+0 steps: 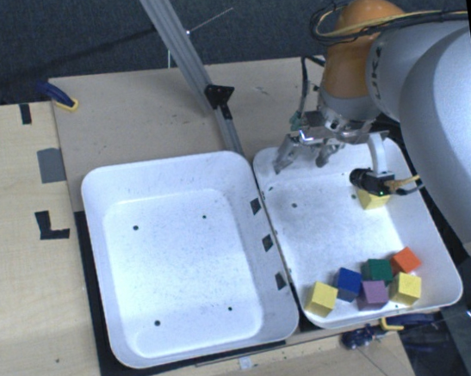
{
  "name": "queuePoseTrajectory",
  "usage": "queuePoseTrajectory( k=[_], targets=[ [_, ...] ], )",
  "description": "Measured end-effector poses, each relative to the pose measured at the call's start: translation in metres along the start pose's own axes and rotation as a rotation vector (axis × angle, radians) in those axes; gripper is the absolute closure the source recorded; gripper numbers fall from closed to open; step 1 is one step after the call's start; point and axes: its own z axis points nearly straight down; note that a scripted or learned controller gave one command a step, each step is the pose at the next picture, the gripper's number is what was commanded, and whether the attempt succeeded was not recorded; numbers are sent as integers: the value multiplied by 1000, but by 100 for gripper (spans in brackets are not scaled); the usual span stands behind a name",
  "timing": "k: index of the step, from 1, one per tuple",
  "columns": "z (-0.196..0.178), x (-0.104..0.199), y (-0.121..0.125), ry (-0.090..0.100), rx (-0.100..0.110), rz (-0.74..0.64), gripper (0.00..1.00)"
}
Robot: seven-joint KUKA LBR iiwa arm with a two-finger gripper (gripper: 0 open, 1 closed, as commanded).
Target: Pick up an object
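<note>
The large grey arm with its orange band [356, 70] is seen reaching in from the right, above the far end of the right-hand shallow white plastic bin [313, 241], while the left-hand shallow white plastic bin [108, 270] lies just beside it on the pale wooden bench [23, 282]. The step in hand is judged to be the approach: nothing is carried, and no object is yet reached. The two-finger metal gripper [305, 157] is held over the far rim of the right bin, its two fingers spread apart and pointing down toward the bin floor, with nothing between them. The task's things are gathered well apart from it, at the near end of the same bin: a cluster of small coloured blocks, made up of a yellow block [321, 298], a blue block [349, 281], a green block [376, 271], a purple block [375, 293], an orange block [406, 260] and a second yellow block [408, 288], most of them touching or nearly so. One more small yellow block [371, 198] is seen by the bin's right wall, nearer the gripper, partly under a dark fitting. The next move is judged to call for travel toward the nearer side of the bin and a descent over a single block; the outer blocks of the cluster would be straddled more easily than the crowded middle ones.
</note>
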Motion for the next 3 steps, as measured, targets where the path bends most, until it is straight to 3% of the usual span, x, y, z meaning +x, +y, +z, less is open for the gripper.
queuePoseTrajectory(
  k=[1,2,3],
  targets=[
    [36,-1,-2,-1,9,2,0],
    [27,-1,-2,-2,10,0,100],
    [-23,-9,2,1,-6,1,100]
  ],
)
